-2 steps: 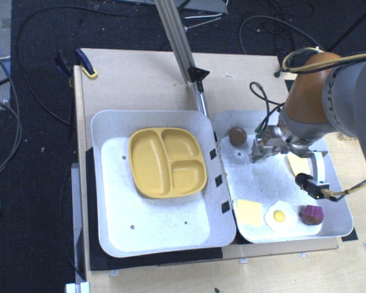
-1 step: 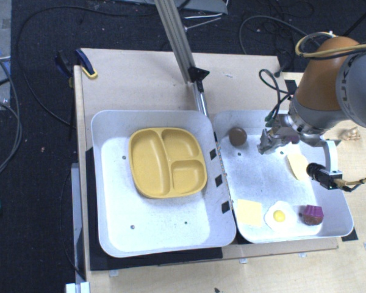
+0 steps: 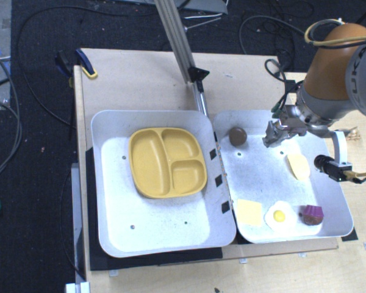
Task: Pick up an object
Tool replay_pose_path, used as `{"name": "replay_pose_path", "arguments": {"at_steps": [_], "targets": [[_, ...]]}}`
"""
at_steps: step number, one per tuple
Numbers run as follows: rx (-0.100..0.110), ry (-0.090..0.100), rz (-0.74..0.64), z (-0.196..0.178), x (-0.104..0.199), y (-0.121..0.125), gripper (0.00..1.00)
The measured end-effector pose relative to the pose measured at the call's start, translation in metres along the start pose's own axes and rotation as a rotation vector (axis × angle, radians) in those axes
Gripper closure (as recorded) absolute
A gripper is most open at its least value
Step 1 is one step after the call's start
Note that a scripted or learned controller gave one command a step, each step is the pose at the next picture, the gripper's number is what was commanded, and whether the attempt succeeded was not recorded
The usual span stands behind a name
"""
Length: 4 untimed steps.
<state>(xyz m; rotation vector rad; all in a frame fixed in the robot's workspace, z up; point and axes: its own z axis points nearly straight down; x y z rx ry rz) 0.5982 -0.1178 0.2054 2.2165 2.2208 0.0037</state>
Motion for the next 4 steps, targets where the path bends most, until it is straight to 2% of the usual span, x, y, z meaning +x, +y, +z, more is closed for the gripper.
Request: {"name": "replay_pose_path", "arguments": {"at_steps": [2,4], "targets": [[0.007,0.003,-0.005,-0.011,0.094,-0.027,1.00],[0.008,0.003,-0.005,-0.005,0.184,-0.070,1.00]]}}
